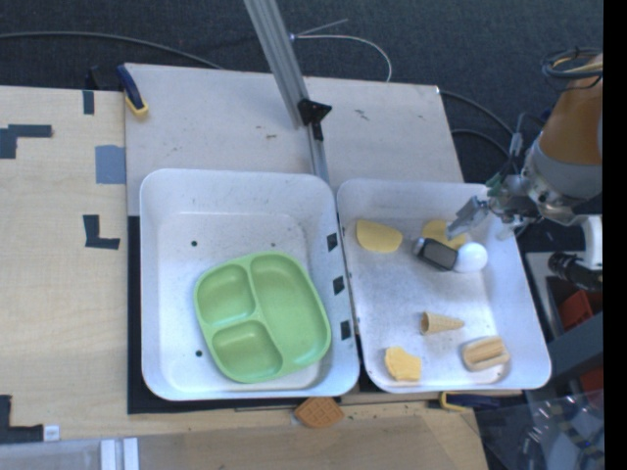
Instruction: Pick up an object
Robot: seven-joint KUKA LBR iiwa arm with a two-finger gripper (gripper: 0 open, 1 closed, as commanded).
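Grey end effector [474, 213], fingers' state impossible to tell, hovers just above the dark object [437, 254] and white ball [472, 257]: approach step, next needs a descent onto one.

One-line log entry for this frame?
gripper: above right white bin near top edge | nearest: dark grey cylinder, white ball | nothing visibly held | left white bin: green divided plate
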